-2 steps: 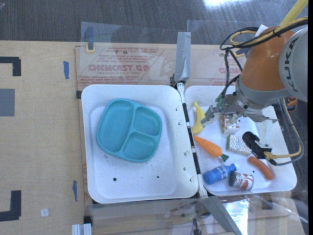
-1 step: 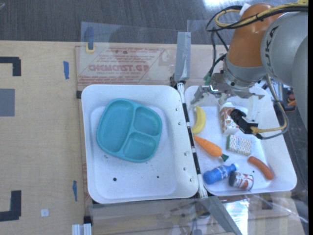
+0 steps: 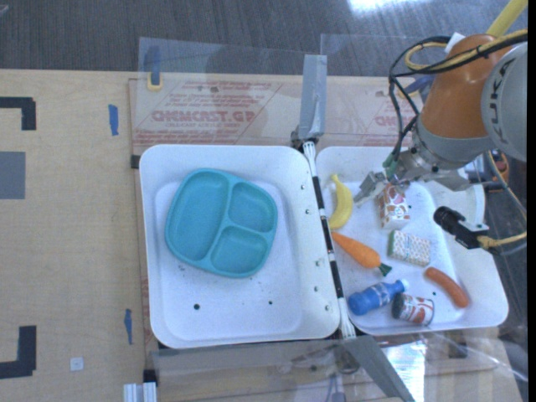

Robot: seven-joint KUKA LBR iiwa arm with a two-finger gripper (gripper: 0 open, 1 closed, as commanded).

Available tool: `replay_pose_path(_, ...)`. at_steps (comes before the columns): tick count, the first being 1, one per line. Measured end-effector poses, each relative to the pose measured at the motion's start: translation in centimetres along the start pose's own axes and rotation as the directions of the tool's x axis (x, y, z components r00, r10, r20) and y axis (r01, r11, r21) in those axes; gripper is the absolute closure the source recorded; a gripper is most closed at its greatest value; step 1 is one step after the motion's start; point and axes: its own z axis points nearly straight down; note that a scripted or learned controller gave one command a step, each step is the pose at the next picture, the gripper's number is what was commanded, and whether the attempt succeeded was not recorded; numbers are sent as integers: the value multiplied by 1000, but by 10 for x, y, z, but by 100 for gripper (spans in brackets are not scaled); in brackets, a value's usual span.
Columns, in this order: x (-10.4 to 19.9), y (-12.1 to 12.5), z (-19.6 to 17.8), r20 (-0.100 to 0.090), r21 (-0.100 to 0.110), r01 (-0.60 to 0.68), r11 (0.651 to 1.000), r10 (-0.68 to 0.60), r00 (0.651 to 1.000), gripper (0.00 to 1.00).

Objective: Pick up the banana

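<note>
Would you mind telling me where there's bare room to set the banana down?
The left bin has bare floor in front of the blue divided plate. The right bin is crowded: banana, carrot, blue bottle, sausage, cartons, with the gripper overhead.

Two bins [image 3: 159, 224], one plate [image 3: 222, 222], one banana [image 3: 341, 203], five other items.

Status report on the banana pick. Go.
Gripper over right bin, nothing between its fingers. Banana lies untouched at the bin's left wall, left of the gripper. Carrot just below the banana, small carton to its right.
</note>
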Motion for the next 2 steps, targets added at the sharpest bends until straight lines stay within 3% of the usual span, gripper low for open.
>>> replay_pose_path(1, -3, 1, 45, 16, -25, 129, 991, -129, 992, 0)
replay_pose_path(2, -28, 40, 64, 8, -9, -28, 1000, 28, 1000, 0)
